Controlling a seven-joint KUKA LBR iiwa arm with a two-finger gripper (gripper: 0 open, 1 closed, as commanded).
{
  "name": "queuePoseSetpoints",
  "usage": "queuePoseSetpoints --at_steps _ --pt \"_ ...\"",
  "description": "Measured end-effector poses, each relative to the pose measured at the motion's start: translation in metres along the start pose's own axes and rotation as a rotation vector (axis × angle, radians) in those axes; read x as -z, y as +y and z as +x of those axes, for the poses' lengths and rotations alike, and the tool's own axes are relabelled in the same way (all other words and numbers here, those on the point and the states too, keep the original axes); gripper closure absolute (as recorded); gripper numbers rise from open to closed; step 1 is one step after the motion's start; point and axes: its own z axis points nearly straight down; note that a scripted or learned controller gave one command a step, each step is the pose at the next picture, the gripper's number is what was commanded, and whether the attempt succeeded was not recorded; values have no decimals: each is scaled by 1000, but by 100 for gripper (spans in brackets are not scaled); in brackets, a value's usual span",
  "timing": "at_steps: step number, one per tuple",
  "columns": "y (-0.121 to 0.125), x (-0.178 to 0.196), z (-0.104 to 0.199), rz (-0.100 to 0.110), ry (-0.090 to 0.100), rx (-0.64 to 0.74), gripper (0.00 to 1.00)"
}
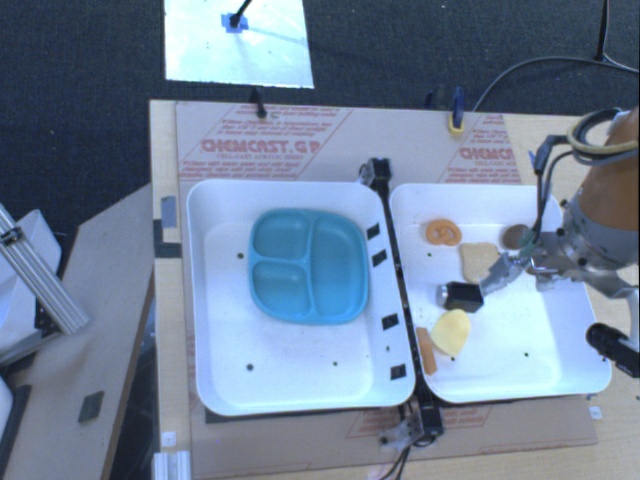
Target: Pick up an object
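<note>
A small black block-shaped object point(462, 295) lay in the right-hand shallow white bin point(570, 368), near that bin's left wall and about midway between its far and near edges. The claw point(497, 275) hung just to the right of the black block, its grey fingers slanting down and leftward toward it; whether the tips touched the block, and whether they stood wide or narrow, could not be told from this angle.

Just under the black block, toward the bin's near-left corner, sat a pale yellow rounded piece point(451, 332), and beside it against the left wall a thin orange stick point(426, 351). Behind the claw lay a tan square slab point(479, 258), partly covered by the fingers. Farther toward the bin's far edge were an orange pretzel-shaped piece point(443, 232) and a small brown round piece point(515, 236).

The grey arm with its orange band point(608, 193) came in from the right, bent over the bin's right side with the wrist tipped down and to the left, cables looping above it.

The left-hand shallow white bin point(225, 368) held a light blue plastic plate with three compartments point(306, 266) near its middle. Both bins rested on a clear protective sheet point(300, 138) over the worktop point(120, 268), printed in red with "CHEMCAST GP" along the far edge.
</note>
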Motion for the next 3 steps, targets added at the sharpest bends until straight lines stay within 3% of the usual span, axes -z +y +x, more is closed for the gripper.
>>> queuePoseSetpoints --at_steps 1,3 --pt "2 6 0 -12 -2 3 0" --pt "4 -90 -9 -7 -1 -1 0"
